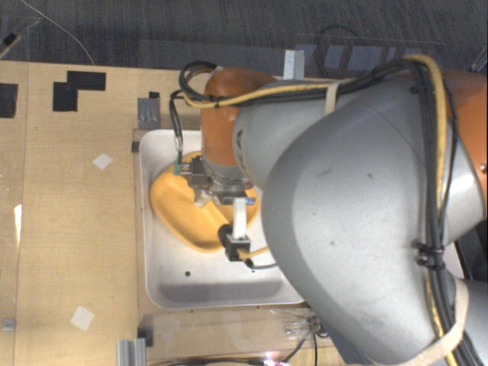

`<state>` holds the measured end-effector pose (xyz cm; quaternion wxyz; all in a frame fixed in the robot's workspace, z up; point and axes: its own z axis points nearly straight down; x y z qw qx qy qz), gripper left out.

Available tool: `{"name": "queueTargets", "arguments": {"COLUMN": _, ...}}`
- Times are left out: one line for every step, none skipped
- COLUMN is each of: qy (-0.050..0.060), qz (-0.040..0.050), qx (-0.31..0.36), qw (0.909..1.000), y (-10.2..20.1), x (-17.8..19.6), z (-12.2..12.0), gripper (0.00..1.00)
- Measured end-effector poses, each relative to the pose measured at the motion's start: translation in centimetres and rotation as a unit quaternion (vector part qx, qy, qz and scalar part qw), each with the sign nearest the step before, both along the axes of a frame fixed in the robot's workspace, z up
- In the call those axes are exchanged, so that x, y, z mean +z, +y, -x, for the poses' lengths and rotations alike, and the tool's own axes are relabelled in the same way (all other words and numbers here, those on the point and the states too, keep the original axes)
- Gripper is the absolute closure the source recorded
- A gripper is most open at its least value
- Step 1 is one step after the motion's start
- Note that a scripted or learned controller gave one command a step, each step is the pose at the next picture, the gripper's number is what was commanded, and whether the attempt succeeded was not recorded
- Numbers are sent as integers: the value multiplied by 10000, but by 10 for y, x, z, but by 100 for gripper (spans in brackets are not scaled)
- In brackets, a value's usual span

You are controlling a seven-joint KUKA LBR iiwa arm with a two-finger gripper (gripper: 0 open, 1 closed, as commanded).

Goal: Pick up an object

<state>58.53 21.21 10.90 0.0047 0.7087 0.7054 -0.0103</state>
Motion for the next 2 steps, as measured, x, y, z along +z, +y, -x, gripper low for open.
{"name": "queueTargets", "arguments": {"qy": -87, "qz": -123, "qx": -1567, "qw": 9875, "y": 24, "x": 99, "z": 7, "gripper": 100}}
{"name": "queueTargets", "arguments": {"qy": -62, "qz": -110, "qx": -380, "qw": 9992, "y": 5, "x": 126, "z": 13, "gripper": 100}}
